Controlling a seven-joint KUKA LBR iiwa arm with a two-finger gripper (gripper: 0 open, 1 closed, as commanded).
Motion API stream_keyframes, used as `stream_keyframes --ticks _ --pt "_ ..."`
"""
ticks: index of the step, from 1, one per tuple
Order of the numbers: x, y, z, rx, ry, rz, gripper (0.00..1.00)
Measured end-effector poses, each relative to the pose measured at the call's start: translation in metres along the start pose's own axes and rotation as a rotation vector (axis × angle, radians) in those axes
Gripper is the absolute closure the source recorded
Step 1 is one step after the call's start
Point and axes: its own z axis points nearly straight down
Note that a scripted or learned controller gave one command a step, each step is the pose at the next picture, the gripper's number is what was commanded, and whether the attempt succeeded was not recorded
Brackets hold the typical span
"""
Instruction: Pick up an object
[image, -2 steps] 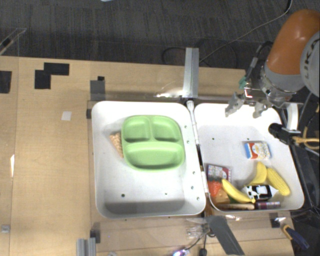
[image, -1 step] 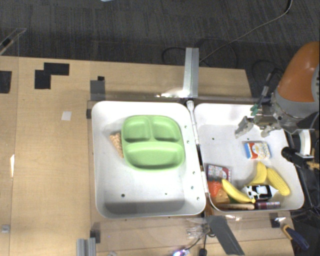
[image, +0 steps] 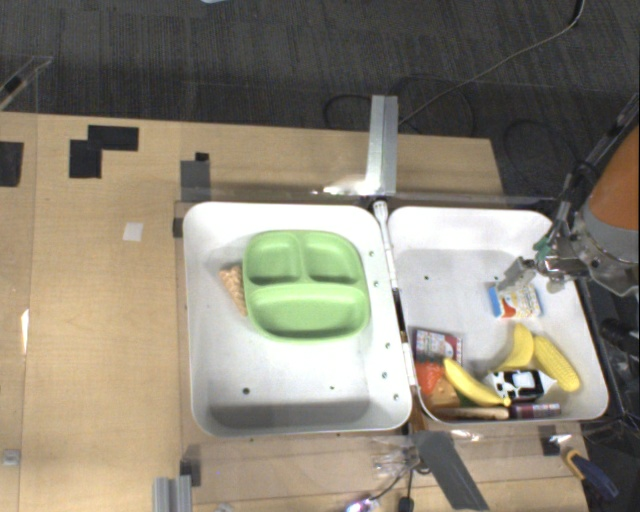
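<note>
Left bin: green three-compartment plastic tray (image: 304, 283).
Right bin: yellow bananas (image: 520, 362), small blue-white packet (image: 515, 300) just beside gripper (image: 528, 268).
Fingers: cannot tell.

Right bin (image: 440, 225) open floor from nine to twelve o'clock, clutter of bananas (image: 520, 362), cards and marker (image: 535, 409) crowding five to six, green divided plate (image: 304, 283) filling left bin's (image: 210, 380) centre.

Matt green plastic tray (image: 304, 284); smooth white bins (image: 215, 400)

No legible text. Printing on the small carton (image: 517, 300), the dark packet (image: 436, 345) and the black-and-white item (image: 519, 382) is too small to read.
</note>
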Motion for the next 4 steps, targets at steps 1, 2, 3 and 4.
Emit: stream_keyframes --ticks 1,2,3,4 --pt "-0.022 0.031 0.082 -0.014 -0.005 -0.046 0.00" --pt "-0.026 0.067 0.074 -0.003 -0.001 -0.043 0.00" --pt "-0.030 0.017 0.093 -0.007 -0.002 -0.053 0.00" --pt "-0.026 0.021 0.081 -0.015 0.000 -0.057 1.00"
